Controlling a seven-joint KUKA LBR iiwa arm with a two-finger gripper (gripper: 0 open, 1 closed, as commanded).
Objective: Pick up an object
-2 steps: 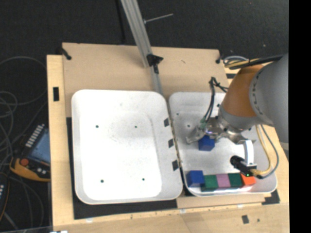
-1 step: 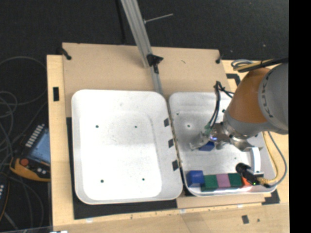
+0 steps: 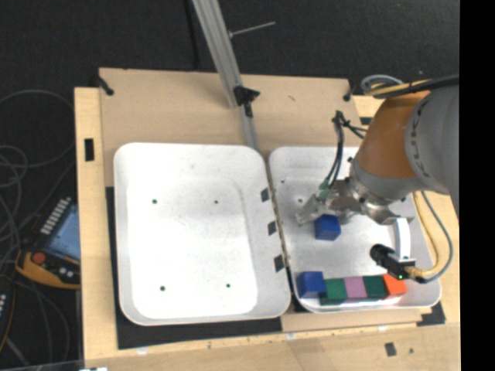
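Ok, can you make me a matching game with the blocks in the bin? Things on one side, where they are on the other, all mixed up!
Things:
1. blue block
2. orange block
3. pink block
4. green block

Places:
A. in the row along the right bin's near edge, between two green ones
B. alone in the middle of the right bin, just under the gripper
C. at the right end of the row
D. in the row, right next to another blue block

Pairs: 1-B, 2-C, 3-A, 4-D
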